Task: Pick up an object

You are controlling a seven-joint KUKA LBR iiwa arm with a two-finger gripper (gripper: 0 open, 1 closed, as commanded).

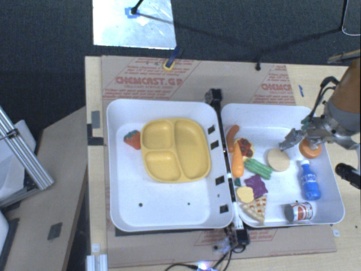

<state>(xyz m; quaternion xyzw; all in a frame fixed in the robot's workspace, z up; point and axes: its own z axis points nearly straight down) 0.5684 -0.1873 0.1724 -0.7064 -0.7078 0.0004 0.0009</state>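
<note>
Left of the right bin (333,205), yellow divided tray (172,149), inside that bin's upper part, grey hand (289,141) above the round tan disc (278,160), grip state unclear, blue bottle (309,180) lower right

I'm looking down on a pale wooden bench (96,151) with a printed cardboard sheet (146,79) spread across it. Two shallow white bins sit on that sheet side by side, touching along a black hinge strip: the left bin (121,208) and the right bin (333,208). A small blue and yellow clip (171,61) lies at the sheet's far edge.
</note>
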